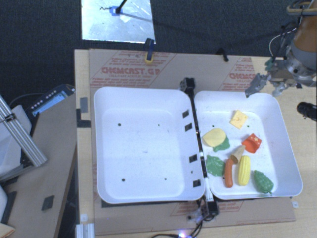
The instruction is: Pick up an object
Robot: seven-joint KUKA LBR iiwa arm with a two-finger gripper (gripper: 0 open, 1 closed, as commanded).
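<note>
My arm reaches in from the right, wrist hanging over the far right corner of the right bin point(285, 133). My gripper point(265, 85) hovers there with fingers spread, holding nothing. Nearest below me lies the yellow cheese wedge point(238, 118), then a red pepper point(251, 143), a yellow-and-green piece point(215, 138), corn point(243, 170) and a sausage point(228, 172). The left bin point(143, 143) sits beyond, on a cardboard-covered bench point(129, 68).

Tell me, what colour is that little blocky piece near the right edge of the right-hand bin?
The blocky piece is red, seen clearly in the camera view.
</note>
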